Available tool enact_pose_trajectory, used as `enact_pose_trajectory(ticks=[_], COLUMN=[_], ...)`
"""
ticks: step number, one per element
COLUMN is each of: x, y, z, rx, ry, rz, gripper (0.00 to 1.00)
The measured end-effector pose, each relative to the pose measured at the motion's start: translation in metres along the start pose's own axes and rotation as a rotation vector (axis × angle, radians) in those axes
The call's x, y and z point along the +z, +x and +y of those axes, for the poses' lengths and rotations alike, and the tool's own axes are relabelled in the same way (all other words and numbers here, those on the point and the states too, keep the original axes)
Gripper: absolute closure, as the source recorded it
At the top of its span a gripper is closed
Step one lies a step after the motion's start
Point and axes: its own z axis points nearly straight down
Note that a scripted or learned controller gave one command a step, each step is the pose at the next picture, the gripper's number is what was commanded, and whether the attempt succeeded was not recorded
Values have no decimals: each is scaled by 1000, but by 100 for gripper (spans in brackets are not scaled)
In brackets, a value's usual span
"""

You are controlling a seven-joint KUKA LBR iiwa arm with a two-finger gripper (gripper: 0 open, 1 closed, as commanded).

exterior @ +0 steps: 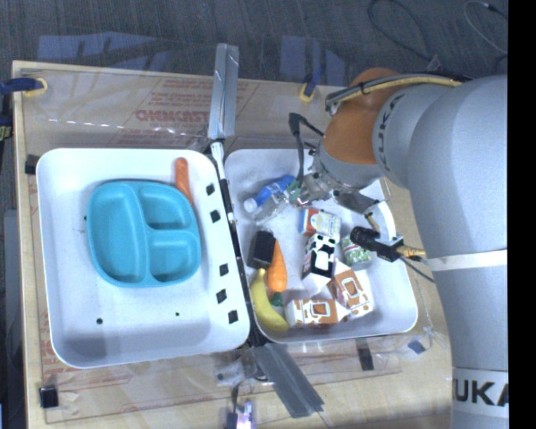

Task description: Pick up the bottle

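near edge of right bin (402,322): printed cartons (332,300) and a banana (266,304) lie crowded along the rim closest to the camera; a carrot (278,267) and a small black block (262,248) sit just behind them
left bin (62,266): holds a blue divided tray (146,232), with an orange carrot-like piece (182,177) at its far right corner
bottle (270,195): a clear plastic one with a blue label, lying on its side in the far left part of the right bin, cap end toward the divider
end effector (311,189): down in the right bin just beside the bottle's right end, apparently at its base; whether it is wide or narrow i cannot tell, since the wrist covers it
step in hand: judged to be the reach and closing in on the bottle; no lift yet, as the bottle rests on the bin floor
next move calls for: centring over the bottle's body, closing across its width, then rising clear of the nearby cartons
hard to make out: the contact point and the items under the arm (447,177) on the right side of the bin
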Motion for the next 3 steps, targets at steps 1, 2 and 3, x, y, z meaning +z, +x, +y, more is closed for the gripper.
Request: enact_pose_trajectory(ticks=[1, 2, 3], x=[6, 0, 0], y=[-4, -11, 33], z=[22, -12, -73], rx=[127, 235, 289], ry=[33, 2, 1], rz=[15, 1, 1], gripper=[0, 0, 0])
